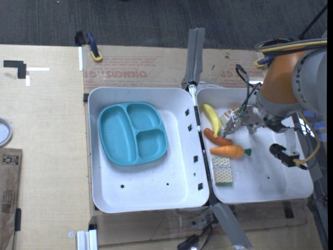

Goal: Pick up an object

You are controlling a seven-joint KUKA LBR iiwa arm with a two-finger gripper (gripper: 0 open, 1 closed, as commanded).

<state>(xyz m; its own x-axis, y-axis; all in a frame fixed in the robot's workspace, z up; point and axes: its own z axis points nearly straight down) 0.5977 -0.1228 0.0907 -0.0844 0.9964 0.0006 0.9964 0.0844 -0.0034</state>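
A: Currently in approach: grey two-finger gripper (232, 123) low in the right white bin (270, 184), just beside the yellow plastic banana (210, 117).

B: Fingers?

A: Probably apart, nothing between them; view's cluttered. Next: centre over banana, then clamp.

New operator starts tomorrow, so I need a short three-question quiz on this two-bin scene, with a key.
1. True or false: the blue divided plate lies in the left bin.
2. Which item lies nearest the camera-side wall of the right bin? A) banana B) carrot C) sponge
3. Fill in: the gripper hangs over the ____ bin.

Key: 1 true; 2 C; 3 right.
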